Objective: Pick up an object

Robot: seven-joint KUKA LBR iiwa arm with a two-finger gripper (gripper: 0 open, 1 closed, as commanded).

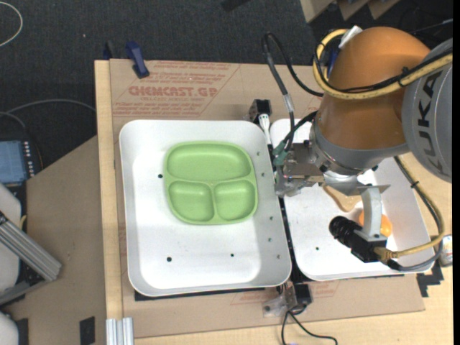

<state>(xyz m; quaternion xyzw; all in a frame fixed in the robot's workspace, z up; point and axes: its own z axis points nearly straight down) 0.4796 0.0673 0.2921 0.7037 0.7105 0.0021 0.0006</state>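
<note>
The arm's orange and grey wrist hangs over the right bin [316, 254] and covers most of it. My gripper [291, 177] shows as a metal block at the wrist's left side, low over the right bin's left wall. A small orange object [386, 226] lies in the right bin, partly hidden behind the pale bracket. A tan scrap [350, 205] peeks out from under the wrist beside it. A green divided plate [212, 182] lies flat in the left bin [144, 250], just left of the gripper.
The two bins meet in a ridge [282, 221] right under the gripper. Cables run from the bench's back edge to the wrist. A brown printed board [172, 85] lies under both bins, with a blue clip [136, 58] at its back left corner.
</note>
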